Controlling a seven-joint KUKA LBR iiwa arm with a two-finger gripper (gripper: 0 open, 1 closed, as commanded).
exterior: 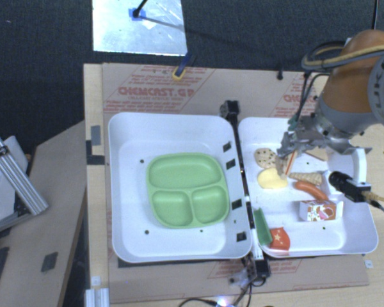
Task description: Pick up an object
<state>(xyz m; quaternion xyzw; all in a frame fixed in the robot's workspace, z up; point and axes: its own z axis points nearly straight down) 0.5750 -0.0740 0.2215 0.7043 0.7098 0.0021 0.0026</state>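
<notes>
tool (285,161) tips blurred, perhaps open

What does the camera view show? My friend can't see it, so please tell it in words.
A grey robot arm reaches from the right, its gripper low over toy food in the right bin: a cookie, a yellow lump, a hot dog. The left bin holds a green tray.

Grey arm (358,101) with orange band, looped yellow-and-black cables
</notes>
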